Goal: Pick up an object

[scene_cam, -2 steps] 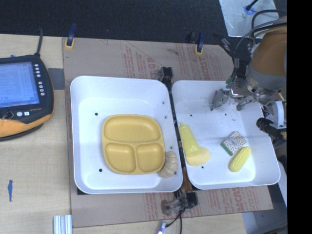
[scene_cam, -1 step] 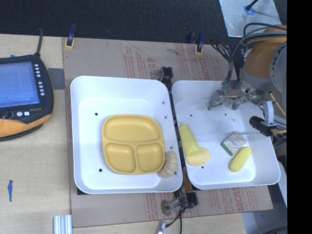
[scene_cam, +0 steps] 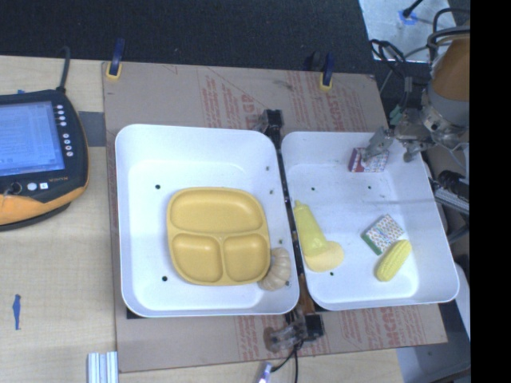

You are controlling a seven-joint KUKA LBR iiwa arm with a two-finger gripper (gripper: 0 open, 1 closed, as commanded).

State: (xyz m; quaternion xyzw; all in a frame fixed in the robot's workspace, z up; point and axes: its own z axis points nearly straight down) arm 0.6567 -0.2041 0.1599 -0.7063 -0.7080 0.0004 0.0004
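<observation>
Gripper (scene_cam: 374, 152) is at far side of right bin (scene_cam: 431, 290), w/ a small pink-and-white packet (scene_cam: 369, 161) right at its tip. Can't tell how wide it's open, or if packet is actually held. Judged: pick underway, lift not done yet. Packet print too small to read; tablet (scene_cam: 32, 138) text far left is blurred.

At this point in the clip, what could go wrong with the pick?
1. The hand hovers at the right bin's far edge over a small pink and white packet; lying flat, it may slip away.
2. The packet lies near the bin wall, so a finger could catch the rim.
3. The toy corn touches a patterned block; grasping one may nudge the other.
</observation>
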